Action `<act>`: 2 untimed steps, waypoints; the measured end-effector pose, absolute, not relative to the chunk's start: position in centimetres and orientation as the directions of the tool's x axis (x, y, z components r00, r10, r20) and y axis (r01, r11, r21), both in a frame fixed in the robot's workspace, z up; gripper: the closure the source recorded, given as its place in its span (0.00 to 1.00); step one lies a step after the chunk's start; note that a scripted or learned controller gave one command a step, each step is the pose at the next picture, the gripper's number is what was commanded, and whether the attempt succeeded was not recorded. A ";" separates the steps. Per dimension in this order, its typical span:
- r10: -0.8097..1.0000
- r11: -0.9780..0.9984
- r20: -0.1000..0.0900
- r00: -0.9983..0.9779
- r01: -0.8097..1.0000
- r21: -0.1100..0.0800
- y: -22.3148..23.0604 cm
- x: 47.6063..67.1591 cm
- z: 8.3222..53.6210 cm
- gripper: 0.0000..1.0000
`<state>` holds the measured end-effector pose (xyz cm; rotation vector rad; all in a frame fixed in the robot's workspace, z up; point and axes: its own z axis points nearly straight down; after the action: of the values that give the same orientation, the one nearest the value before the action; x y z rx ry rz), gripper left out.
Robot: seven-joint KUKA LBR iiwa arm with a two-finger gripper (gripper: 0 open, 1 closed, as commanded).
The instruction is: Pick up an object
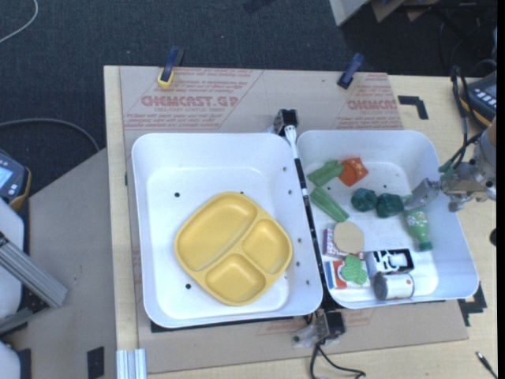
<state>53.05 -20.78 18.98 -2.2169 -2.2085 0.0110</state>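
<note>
Gripper (426, 193) sits low over the right bin (452, 247), at its right side, arm entering from the right. Finger spread: cannot tell, too small and blurred. Nothing visibly between the fingers.

Nearest candidate: green bottle (419, 227), lying just below the gripper tip. Dark green lumps (377, 202) just left of it.

Left bin (150, 212) holds the yellow divided tray (233, 248).

Judgement: approach phase, no grasp yet. Centre over the bottle's middle, straddle its narrow width, descend clear of the lumps and the bin wall, close, then lift straight up
</note>
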 end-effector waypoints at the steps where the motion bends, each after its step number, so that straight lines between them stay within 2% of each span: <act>1: 1.000 0.000 0.000 0.000 1.000 0.000 -20.8 53.4 19.7 0.00; 2: 1.000 -0.001 0.003 0.001 1.000 -0.006 -20.9 52.5 15.0 0.00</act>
<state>52.48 -20.86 14.97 -2.2183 -2.2165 0.0033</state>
